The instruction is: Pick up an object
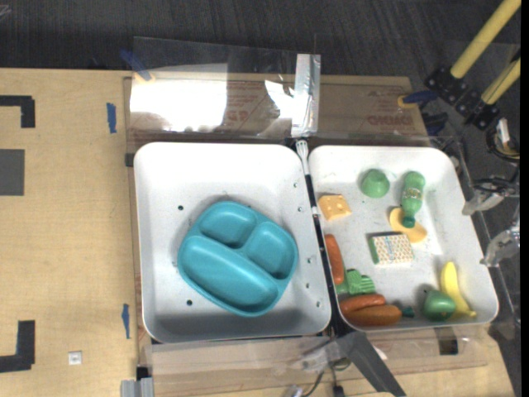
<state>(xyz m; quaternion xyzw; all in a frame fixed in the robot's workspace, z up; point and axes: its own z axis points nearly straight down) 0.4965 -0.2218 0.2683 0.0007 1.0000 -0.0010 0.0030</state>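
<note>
Toys crowd the right shallow white bin [438, 160].
Beside it, a teal divided plastic plate [238, 256]; the pincer's state I cannot tell.

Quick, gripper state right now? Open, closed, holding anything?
Gripper: cannot be told. The banana lies in the right bin, the teal plate in the left bin.

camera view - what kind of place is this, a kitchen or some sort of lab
Most likely a robot test bench in a lab, not a kitchen: two white bins sit on a taped cardboard-covered bench, one holding a teal divided plate, the other plastic toy food such as a banana.
</note>
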